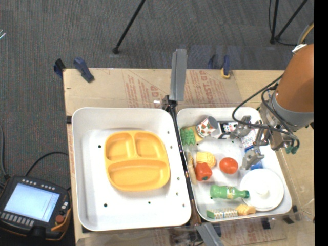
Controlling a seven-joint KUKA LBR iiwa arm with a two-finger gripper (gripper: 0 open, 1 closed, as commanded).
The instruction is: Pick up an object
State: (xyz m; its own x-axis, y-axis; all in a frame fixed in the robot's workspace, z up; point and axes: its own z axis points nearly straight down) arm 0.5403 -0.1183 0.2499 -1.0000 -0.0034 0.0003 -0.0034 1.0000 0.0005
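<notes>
left bin [84,137]: yellow tray [137,160] | right bin [285,188]: tomato [228,165], bottle [228,192] | pincer [249,145]: state unclear

Dark grey carpet floor [77,19], black tripod legs [132,19], cardboard-topped bench [123,83], blue clamps [82,68]

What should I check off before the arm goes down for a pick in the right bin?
1. Pincer over the right bin, above its upper right part: ok.
2. Pincer free of any load: cannot tell, cables and clutter blur it.
3. Isolated target available: ok, the tomato sits apart from its neighbours.
4. Green bottle graspable: ok, lying flat, though close to the white plate.
5. Left bin drop spot: ok, the yellow tray sits flat with open compartments.
6. Object directly under the pincer: cannot tell, a small blue and white item is partly hidden there.
</notes>
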